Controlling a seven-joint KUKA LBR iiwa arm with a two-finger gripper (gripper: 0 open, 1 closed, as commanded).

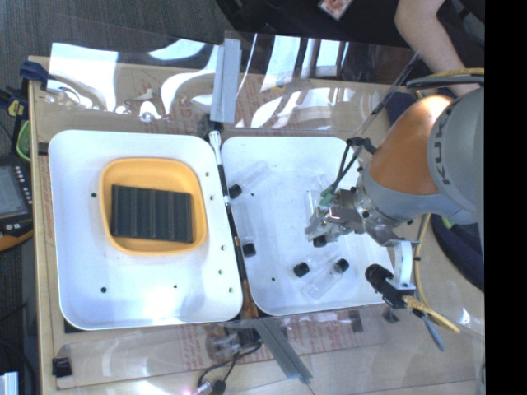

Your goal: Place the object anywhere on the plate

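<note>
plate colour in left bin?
Yellow-orange plate with a dark ribbed centre; camera view.

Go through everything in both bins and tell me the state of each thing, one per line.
Plate: yellow, flat in the left bin, carrying a dark ribbed insert.
Gripper: low over the right bin.
Clear objects: lying in the right bin, off the plate.
Right bin: holds small dark pieces.

Probably a robotics lab: grey arm (428,171), two white bins (66,220), cables (428,311) along the bench.
</note>
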